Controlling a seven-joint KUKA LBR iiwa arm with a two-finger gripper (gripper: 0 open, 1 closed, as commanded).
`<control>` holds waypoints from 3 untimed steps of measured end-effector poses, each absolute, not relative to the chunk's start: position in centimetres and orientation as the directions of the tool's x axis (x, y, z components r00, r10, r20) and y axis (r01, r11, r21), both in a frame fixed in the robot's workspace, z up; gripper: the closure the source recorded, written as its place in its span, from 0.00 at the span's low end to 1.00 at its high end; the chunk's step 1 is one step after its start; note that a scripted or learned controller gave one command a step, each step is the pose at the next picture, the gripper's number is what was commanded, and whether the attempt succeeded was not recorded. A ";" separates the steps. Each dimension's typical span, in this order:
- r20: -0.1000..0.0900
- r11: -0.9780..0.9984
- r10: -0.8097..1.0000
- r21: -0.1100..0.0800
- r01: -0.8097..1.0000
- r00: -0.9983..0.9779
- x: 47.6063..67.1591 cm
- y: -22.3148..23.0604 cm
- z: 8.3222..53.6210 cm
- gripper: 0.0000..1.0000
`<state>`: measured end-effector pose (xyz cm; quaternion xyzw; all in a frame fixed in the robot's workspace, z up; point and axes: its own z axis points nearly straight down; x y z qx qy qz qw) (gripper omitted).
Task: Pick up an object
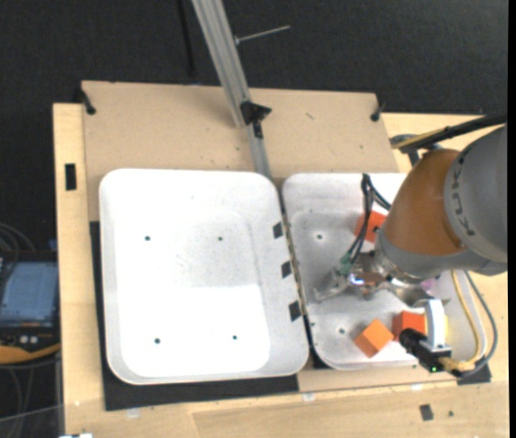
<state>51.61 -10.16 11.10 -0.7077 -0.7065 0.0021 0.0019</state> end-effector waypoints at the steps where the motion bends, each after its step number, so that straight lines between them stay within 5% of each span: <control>1: -0.002 -0.003 1.000 0.000 1.000 0.003 51.7 -10.3 9.8 0.00; 2: -0.001 -0.011 1.000 0.006 1.000 0.011 51.8 -10.4 10.9 1.00; 3: -0.002 0.003 1.000 0.004 1.000 -0.003 53.0 -10.7 16.0 1.00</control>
